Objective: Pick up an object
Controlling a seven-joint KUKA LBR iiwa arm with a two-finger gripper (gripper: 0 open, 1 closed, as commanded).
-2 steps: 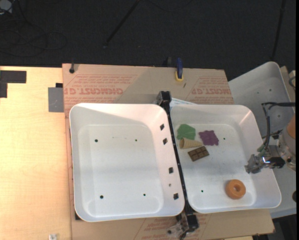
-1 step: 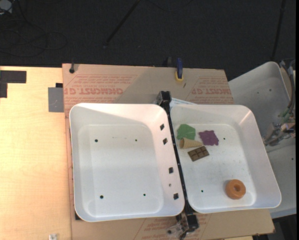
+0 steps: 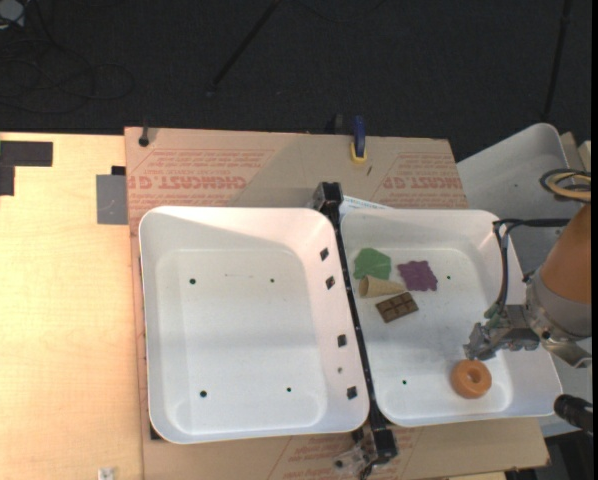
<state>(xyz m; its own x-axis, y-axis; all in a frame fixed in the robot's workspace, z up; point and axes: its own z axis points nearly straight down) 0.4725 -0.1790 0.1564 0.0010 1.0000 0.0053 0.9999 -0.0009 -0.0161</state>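
Right bin (image 3: 424, 230): shallow white tray with rounded corners and smooth matt walls, holding five small items.

Item 1, orange ring (image 3: 471, 379): doughnut-shaped, rounded edges, dark centre hole, lying flat on the bin floor near the front right corner.

Item 2, green piece (image 3: 372, 264): irregular, lumpy outline, near the bin's rear left.

Item 3, tan cone (image 3: 381, 287): lying on its side, touching the green piece's front edge.

Item 4, brown slab (image 3: 397, 308): flat, rectangular, scored into squares like a chocolate bar, just in front of the cone.

Item 5, purple piece (image 3: 417, 275): flat, ragged outline, just right of the cone and green piece.

Gripper (image 3: 482, 345): grey metal, at the end of the arm reaching in from the right, low over the bin floor just behind and right of the orange ring. No item is seen between the jaws; how far they stand open cannot be told at this size. A black cable (image 3: 501, 258) loops above the bin's right wall beside the arm.

Left bin (image 3: 239, 423): same white tray, floor marked by small dark holes. Black clips join the two bins along the middle wall.

Desk (image 3: 49, 298): pale wood, with brown printed cardboard (image 3: 229, 173) under the bins. The four clustered items lie well apart from the gripper; the orange ring is nearest.
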